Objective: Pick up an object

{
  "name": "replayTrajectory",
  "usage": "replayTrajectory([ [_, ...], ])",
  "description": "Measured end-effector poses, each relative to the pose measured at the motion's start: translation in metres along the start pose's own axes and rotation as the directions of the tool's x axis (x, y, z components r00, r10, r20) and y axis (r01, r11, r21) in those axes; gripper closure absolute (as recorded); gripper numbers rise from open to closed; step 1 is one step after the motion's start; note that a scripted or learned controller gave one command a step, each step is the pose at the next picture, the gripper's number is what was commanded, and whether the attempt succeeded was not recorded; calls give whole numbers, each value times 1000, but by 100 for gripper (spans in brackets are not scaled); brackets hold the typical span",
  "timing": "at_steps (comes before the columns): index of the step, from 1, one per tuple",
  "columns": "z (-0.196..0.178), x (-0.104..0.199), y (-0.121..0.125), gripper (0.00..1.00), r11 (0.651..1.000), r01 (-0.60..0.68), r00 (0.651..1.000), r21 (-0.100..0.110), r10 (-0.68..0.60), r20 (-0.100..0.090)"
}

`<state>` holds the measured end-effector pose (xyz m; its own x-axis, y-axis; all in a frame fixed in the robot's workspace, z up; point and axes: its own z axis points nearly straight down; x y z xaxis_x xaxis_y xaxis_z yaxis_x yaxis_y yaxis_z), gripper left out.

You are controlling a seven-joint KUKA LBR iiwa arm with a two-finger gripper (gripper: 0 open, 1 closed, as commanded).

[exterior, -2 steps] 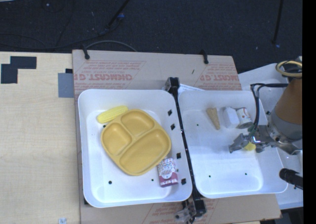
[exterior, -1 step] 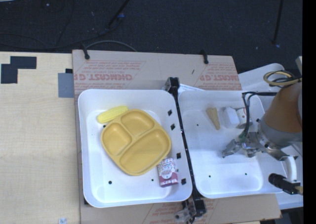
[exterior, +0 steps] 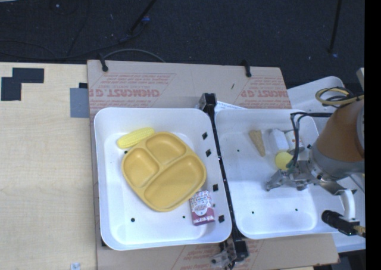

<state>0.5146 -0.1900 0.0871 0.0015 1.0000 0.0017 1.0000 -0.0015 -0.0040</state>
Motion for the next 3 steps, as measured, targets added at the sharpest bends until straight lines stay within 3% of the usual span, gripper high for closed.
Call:
replayTrajectory([
  [1, -11, -1, 0, 100, 1000, -3, 1000, -1, 3, 0],
  [3, -129, 7, -5, 100, 1000, 4, 1000, -7, -4, 2],
])
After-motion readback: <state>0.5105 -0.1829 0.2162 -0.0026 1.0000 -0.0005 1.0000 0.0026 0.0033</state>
